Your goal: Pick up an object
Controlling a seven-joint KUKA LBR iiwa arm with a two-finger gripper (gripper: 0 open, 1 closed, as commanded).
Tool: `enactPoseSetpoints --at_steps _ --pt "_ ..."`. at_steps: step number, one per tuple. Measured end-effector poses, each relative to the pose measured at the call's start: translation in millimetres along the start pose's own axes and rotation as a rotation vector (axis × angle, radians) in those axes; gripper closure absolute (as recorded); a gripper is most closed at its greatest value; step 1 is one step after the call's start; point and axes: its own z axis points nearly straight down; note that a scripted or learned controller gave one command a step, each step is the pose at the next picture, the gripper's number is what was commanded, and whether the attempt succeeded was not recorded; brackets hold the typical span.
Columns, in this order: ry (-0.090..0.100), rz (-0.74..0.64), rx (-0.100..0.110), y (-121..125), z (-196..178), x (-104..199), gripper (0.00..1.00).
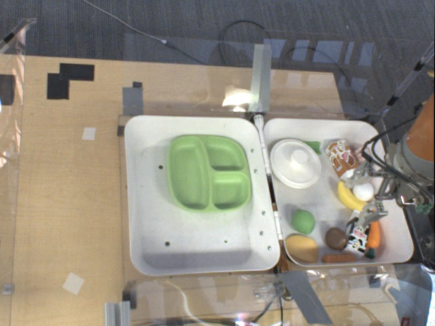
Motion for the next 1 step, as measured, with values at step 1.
enactPoseSetpoints --at_steps 1 --pt "-0.008 -0.188 0.003 12.9 95.9 -37.8 0.00"
